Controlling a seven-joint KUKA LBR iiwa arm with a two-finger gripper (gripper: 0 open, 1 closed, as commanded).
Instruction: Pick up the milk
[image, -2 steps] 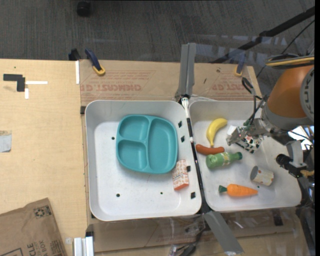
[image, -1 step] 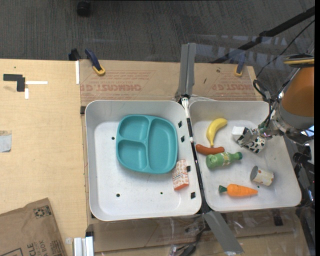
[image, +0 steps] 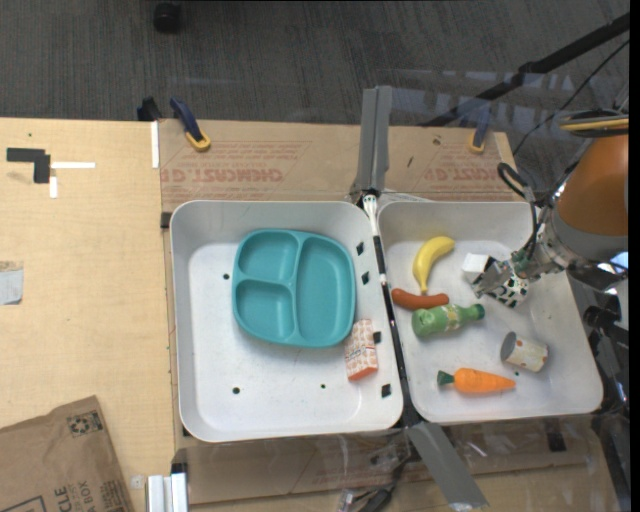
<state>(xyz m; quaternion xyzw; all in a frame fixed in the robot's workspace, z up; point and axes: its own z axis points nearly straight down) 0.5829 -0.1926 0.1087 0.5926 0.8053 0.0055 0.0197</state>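
Jaws (image: 503, 278) sat low in the right bin (image: 575, 405), at its far right part, arm reaching in from the right. Whether spread or pressed together: could not tell, too small and cluttered at the tip.

Milk (image: 513, 290), taken to be the small white carton with black cow patches, lay directly under and touching the jaw tip, slightly toward the near side. No clear sight of it between the fingers, so not counted as held. A small white block (image: 473, 266) sat just beside the tip on the left.

Further out in the same bin: banana (image: 432, 258) to the left, red sausage (image: 420, 298) below it, green bottle (image: 446, 319) lying on its side near the sausage, a pale can (image: 524, 352) on its side toward the near right, carrot (image: 477, 380) near the front wall. Left bin (image: 190, 400) carried a teal divided plate (image: 296, 288) and a small orange-and-white carton (image: 362, 350) just beside the plate's near right corner. Both bins stood on the desk (image: 80, 300).

Judgement: step in hand was the grasp itself. To do it well, centre on the patched carton alone, keep the white block outside the fingers, close across the carton's narrow faces, then lift straight up and check it comes along.
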